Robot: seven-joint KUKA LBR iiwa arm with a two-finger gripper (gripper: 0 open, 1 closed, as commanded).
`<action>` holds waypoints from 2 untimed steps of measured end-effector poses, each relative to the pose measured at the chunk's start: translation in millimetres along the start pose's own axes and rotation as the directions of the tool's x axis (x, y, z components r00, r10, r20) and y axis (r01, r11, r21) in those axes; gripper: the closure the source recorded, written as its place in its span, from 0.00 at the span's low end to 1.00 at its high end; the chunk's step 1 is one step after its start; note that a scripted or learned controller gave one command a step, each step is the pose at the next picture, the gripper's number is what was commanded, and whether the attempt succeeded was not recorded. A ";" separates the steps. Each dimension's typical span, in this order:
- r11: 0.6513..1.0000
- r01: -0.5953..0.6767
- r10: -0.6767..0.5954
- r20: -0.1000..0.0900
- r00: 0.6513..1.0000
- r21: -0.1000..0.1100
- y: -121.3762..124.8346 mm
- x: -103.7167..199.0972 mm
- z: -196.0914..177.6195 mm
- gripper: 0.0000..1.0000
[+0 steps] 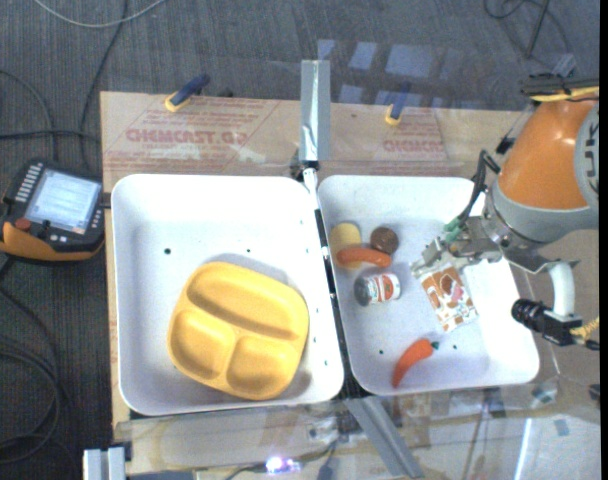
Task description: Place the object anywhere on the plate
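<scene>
- Two white bins on the bench. Left bin [144, 218] carries the yellow divided plate [240, 329], sitting toward its front-right corner, three compartments, nothing on it.
- Right bin [504, 358] carries the candidates: a yellow round piece [345, 235] and a brown round piece [384, 239] near the back-left corner, an orange sausage-shaped piece [363, 257] just in front of them, a small can [378, 288] lying on its side near the left wall, a flat printed packet [448, 296] mid-bin, and a toy carrot [414, 360] toward the front edge.
- My pincer [454, 243] sits low over the right bin, near its right wall, just above the back end of the packet. My own orange-banded wrist covers most of it — I cannot tell how the pincer stands, nor whether it touches the packet.
- Nothing visibly lifted: every object lies flat on the bin floor.
- Step in hand, as I judge it: the pick, not yet the transfer. The packet looks the likeliest target, given where I hover.
- Next move calls for a secure hold, a lift clear of the wall between the bins, travel across to the left bin, and release over the plate — any compartment will do.
- Risk: the packet is thin and flat; a pinch may slide off it.
</scene>
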State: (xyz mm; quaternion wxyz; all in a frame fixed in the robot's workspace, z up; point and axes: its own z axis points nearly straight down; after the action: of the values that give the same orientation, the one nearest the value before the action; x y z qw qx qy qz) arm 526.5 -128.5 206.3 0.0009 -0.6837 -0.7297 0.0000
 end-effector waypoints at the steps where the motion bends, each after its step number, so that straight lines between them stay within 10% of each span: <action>1: 0.994 0.106 -0.106 0.003 0.994 0.002 66.4 67.1 -16.1 1.00; 2: 1.000 0.009 -0.009 0.002 1.000 0.003 33.4 146.6 3.3 1.00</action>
State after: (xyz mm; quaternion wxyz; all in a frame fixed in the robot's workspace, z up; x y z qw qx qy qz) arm 550.3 20.0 203.2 0.0015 -0.6803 -0.7329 0.0017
